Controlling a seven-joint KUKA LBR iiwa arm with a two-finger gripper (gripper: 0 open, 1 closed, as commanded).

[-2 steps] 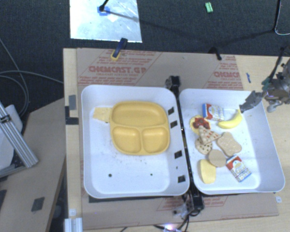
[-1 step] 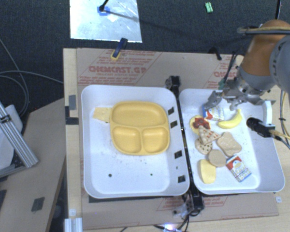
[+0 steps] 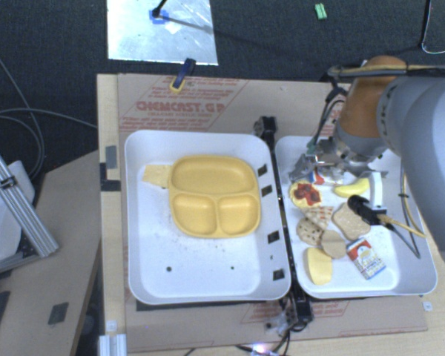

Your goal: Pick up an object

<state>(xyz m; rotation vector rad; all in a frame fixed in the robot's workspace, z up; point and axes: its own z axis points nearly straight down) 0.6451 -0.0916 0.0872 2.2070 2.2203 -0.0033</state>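
Observation:
The right bin (image 3: 419,277) holds several toy foods. A pizza slice with red topping (image 3: 305,193) lies at its left side, and a yellow banana (image 3: 351,190) lies to the right of it. Below them are a waffle piece (image 3: 320,215), a slice of toast (image 3: 350,221), a round cookie (image 3: 309,232), a yellow cheese wedge (image 3: 319,265) and a red and white carton (image 3: 366,258). My gripper (image 3: 305,169) is low over the bin's upper left part, just above the pizza slice. The wrist hides whatever is under it.
The left bin (image 3: 144,273) holds a yellow divided tray (image 3: 211,195), with a pale yellow slice (image 3: 156,175) at the tray's left edge. The grey arm (image 3: 423,124) covers the right bin's upper right corner. A black divider (image 3: 276,199) runs between the bins.

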